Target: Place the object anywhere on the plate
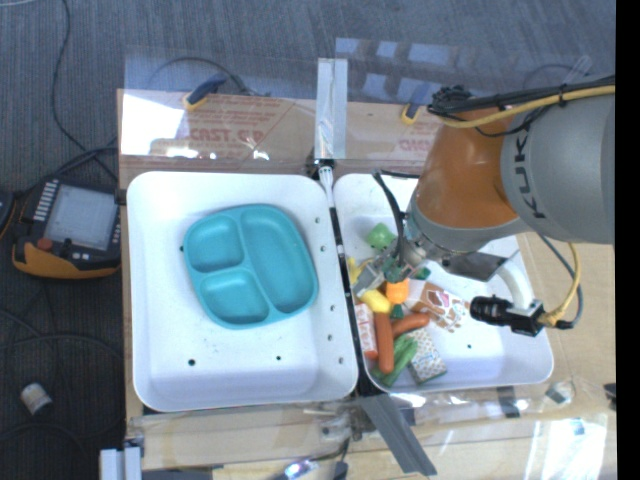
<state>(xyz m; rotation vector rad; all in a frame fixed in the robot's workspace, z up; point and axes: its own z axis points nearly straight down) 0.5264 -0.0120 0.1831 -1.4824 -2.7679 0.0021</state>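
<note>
The gripper [402, 265] was lowered into the right bin's [500, 368] toy food pile [400, 318], grip state untellable, nothing seen held; a pick, then transfer to the teal plate [248, 264], was judged pending.

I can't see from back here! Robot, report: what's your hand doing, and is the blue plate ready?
Gripper low over toy food pile, right bin. Grip unconfirmed. Blue divided plate in left bin, bare. Bin walls between.

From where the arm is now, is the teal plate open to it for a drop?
Probably yes. The teal plate lies bare in the left bin, nothing above it. The gripper is over the right bin's toy pile, beside the low divider.
</note>
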